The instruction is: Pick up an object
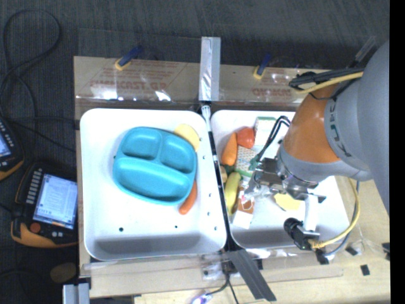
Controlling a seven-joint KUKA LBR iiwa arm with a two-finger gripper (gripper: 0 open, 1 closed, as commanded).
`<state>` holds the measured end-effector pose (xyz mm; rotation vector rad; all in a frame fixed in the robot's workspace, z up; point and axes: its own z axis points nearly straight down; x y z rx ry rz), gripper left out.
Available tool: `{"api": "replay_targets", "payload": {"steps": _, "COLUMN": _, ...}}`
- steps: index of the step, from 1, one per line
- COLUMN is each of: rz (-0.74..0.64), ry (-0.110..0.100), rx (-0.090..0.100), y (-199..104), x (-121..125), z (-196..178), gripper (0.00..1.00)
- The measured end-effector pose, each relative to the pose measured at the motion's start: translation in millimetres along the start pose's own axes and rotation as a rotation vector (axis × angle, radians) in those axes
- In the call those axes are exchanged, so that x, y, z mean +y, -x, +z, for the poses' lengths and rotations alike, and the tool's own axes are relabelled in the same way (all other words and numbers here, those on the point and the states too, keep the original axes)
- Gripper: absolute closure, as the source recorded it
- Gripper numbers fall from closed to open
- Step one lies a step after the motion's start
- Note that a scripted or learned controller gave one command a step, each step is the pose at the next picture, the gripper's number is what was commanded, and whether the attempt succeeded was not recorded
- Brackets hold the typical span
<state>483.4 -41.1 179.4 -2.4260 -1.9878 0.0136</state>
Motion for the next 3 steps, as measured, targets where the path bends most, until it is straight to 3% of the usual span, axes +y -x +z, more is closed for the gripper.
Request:
{"api": "replay_targets", "payload": {"steps": 1, "rz": 0.0, "ry": 0.0, "rx": -0.001, "y": 0, "x": 0, "z": 0, "gripper": 0.0}}
{"api": "replay_targets", "payload": {"steps": 2, "rz": -0.009, "ry": 0.007, "rx": 0.003, "y": 49, "x": 12, "z": 82, "gripper": 0.0}}
{"api": "replay_targets", "payload": {"steps": 3, "rz": -0.037, "ry": 0.001, "rx": -0.003, "y": -45, "x": 2, "z": -1, "gripper": 0.0}}
